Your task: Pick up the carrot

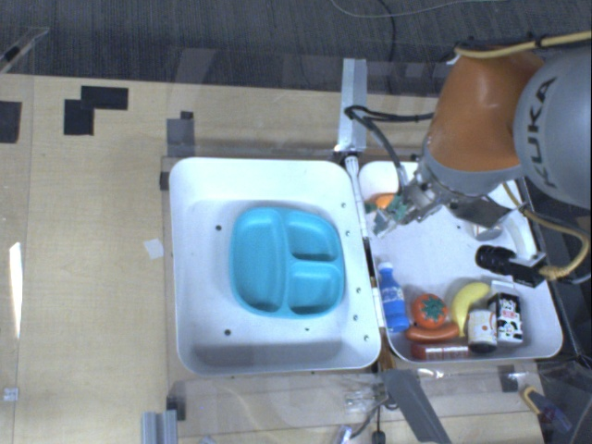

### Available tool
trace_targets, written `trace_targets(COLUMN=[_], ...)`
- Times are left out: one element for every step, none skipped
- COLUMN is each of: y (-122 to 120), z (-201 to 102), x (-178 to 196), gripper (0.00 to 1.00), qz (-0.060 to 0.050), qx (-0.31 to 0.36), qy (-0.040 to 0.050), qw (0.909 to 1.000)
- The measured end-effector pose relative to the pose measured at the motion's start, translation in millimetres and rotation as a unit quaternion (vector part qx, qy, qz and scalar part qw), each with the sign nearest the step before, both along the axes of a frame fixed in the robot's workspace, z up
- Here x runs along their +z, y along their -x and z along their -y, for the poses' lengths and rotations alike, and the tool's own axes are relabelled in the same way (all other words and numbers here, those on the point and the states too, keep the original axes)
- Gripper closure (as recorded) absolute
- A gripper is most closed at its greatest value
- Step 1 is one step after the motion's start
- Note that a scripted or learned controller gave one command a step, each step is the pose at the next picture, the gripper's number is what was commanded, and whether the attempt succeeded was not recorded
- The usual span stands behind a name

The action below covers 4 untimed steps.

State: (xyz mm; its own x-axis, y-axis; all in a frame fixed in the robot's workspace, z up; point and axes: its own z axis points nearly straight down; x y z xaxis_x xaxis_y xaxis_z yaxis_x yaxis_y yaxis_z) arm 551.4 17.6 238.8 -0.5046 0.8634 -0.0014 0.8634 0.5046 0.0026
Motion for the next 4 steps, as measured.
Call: trace_targets(y=[-74,-80,-19,29], z=[30,-9,8,-28], x=[-54,-42,128,58], gripper=[1.00,1.00,1.00,1.00], qz=[0.000,0.001,0.003,-0.001], qx=[0.020,-0.051,-0.065,-0.276], qy=[0.0002,-0.0003,-0.0001,-0.0005], qw=[0.9998,0.9987,0.9979,0.9612])
